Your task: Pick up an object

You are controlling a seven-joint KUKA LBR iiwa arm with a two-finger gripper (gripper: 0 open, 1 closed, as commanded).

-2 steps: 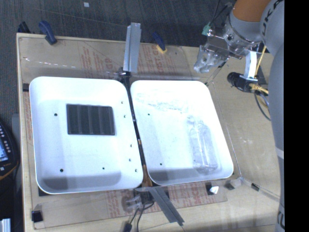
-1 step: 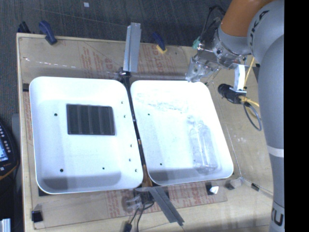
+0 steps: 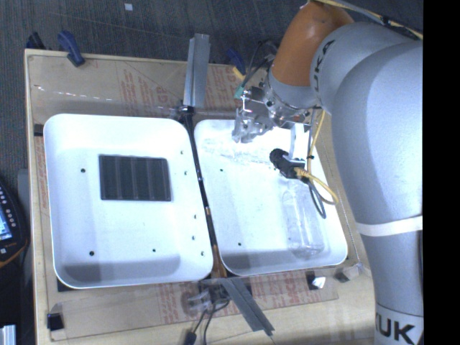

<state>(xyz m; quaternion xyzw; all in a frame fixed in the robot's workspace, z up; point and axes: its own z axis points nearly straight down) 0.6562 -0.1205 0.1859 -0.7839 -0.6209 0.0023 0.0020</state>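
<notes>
At the far left edge sits a dark handset (image 3: 7, 225) with a lit blue screen, its writing too small to read. A blue clamp (image 3: 72, 50) grips the bench board (image 3: 108, 85) at its far left corner. The red print on that board is too faint to make out.

The left bin (image 3: 65, 257) holds a dark ribbed panel (image 3: 135, 178), which lies flat near its middle. It bears no readable label.

A grey metal bar (image 3: 196, 70) stands at the far end of the seam between the bins.

The right bin (image 3: 244, 228) has the gripper (image 3: 248, 129) low over its far left corner (whether it is open or closed cannot be told), and nothing is seen held in it. A clear plastic thing (image 3: 302, 221), hard to make out against the white, lies along this bin's right wall, near the gripper but apart from it.

The grey arm (image 3: 374, 135) covers the bench's right side, with its orange band (image 3: 305, 45) above the wrist. The letters "KUK" (image 3: 397, 329) show at the lower right.
</notes>
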